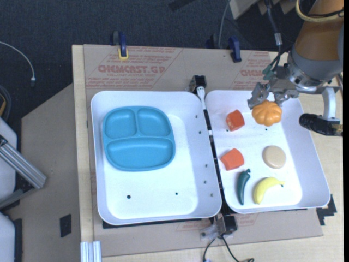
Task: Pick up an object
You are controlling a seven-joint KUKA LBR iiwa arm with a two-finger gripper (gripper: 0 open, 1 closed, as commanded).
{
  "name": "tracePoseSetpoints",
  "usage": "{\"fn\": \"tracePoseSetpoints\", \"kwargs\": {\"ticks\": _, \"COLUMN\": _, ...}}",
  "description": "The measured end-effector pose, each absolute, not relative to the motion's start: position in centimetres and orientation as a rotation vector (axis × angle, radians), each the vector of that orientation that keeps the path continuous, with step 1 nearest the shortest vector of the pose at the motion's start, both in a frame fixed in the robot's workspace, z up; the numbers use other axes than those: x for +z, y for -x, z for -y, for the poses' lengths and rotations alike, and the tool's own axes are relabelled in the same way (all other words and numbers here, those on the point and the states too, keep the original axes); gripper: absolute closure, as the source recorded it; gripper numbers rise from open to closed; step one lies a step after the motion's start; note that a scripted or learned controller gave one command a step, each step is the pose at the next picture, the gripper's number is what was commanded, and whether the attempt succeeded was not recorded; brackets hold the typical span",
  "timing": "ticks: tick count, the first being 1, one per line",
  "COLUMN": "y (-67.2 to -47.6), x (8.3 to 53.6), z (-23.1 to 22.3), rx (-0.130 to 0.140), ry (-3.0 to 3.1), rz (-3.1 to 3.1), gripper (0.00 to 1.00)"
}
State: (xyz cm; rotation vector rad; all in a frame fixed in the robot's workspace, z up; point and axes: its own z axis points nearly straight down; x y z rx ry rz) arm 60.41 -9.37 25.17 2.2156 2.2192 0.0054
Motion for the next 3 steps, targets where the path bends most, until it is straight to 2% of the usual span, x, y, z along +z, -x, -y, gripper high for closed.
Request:
{"fn": "tracePoseSetpoints", "kwargs": {"ticks": 2, "y": -61.8, "x": 25.2, "z": -0.4, "rx": 0.004, "ry": -2.214, "rz": -2.227, "gripper": 1.00}}
{"fn": "tracePoseSetpoints", "kwargs": {"ticks": 3, "y": -61.7, "x": 24.9, "z": -6.6, "rx": 0.004, "ry": -2.214, "rz": -2.229, "gripper": 1.00}}
